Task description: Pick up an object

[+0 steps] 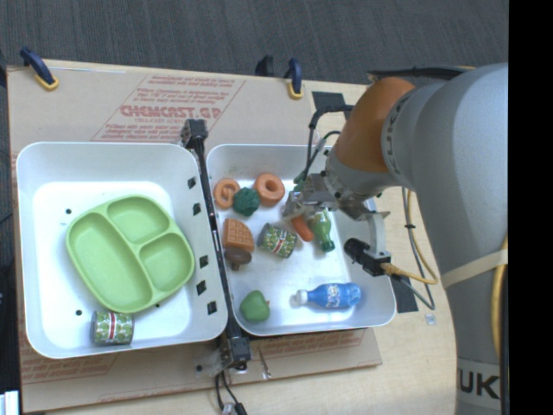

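Observation:
My gripper (302, 210) is low in the right bin (380, 314), coming in from the right. It hovers right over a small orange piece (303, 229) and a green bottle (324, 231), which lie just below it. A patterned can (278, 241) lies to the left of these. Two orange rings (226, 192) (270, 188) and a dark green lump (246, 201) sit at the back left of the bin. A brown and orange toy (238, 239) lies by the divider. A green fruit (254, 306) and a blue bottle (333, 296) rest near the front wall.
The left bin (34, 167) holds a green divided plate (130, 251) and a second patterned can (112, 328) at its front. A black divider (207, 223) runs between the bins. The grey arm (441, 162) covers the right bin's right side.

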Tool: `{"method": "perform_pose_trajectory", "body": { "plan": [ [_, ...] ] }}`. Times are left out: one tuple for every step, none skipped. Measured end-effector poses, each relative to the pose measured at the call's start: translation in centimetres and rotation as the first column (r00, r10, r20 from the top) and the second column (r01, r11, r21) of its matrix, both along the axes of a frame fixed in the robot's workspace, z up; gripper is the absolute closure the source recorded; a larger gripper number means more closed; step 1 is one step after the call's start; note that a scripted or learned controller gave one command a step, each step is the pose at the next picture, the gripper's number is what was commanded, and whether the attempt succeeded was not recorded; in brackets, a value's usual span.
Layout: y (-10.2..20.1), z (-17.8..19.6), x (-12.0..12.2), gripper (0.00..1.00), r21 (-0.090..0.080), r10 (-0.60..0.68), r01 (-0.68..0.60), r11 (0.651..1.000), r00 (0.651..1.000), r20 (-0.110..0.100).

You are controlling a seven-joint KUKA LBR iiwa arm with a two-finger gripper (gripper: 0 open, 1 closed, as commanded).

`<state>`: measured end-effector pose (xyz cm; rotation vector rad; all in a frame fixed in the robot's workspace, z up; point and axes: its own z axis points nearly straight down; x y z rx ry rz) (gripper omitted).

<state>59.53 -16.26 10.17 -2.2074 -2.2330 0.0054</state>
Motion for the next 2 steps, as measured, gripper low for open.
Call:
{"method": "perform_pose_trajectory", "body": {
  "plan": [
    [7.31, 12.00, 1.30, 1.00, 0.002, -0.005, 0.005, 1.000, 1.000, 0.005],
    [7.32, 12.97, 1.34, 1.00, 0.003, -0.001, 0.001, 1.000, 1.000, 0.004]
  ]
}}
